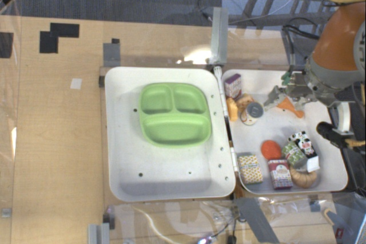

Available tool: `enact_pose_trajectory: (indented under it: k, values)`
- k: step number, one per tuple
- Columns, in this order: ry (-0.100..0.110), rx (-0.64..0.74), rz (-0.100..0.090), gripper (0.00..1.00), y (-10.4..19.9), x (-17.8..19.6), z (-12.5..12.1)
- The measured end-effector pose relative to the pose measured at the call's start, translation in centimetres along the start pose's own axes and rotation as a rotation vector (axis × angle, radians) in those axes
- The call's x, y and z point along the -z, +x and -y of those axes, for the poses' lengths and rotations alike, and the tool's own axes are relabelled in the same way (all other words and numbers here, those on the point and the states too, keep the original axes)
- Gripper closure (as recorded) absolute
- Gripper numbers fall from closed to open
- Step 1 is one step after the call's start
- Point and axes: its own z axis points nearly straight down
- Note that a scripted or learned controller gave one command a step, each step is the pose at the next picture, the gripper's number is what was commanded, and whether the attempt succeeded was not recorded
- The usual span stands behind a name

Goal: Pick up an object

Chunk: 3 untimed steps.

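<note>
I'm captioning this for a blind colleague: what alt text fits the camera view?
A grey and orange robot arm's pincer hovers over the right white bin, which holds small toys and food boxes. The left white bin holds a green divided plate.

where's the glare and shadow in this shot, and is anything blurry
Camera view: a bright glare patch sits on the bench just above the left bin's top edge, by the metal post; a soft shadow pools along that bin's lower inside wall; the green tray looks evenly lit and fairly sharp; the small items in the right bin are soft, their labels unreadable.
</note>
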Motion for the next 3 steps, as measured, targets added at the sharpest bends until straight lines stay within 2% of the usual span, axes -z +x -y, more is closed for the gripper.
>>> enact_pose_trajectory:
  k: [1,2,3]
  values:
    - [-0.003,0.087,0.003,0.0,-7.8,-10.5,-3.5]
    - [-0.009,0.088,0.003,1.0,-7.8,-9.3,-3.7]
    - [-0.004,0.117,0.002,1.0,-2.2,0.1,-8.8]
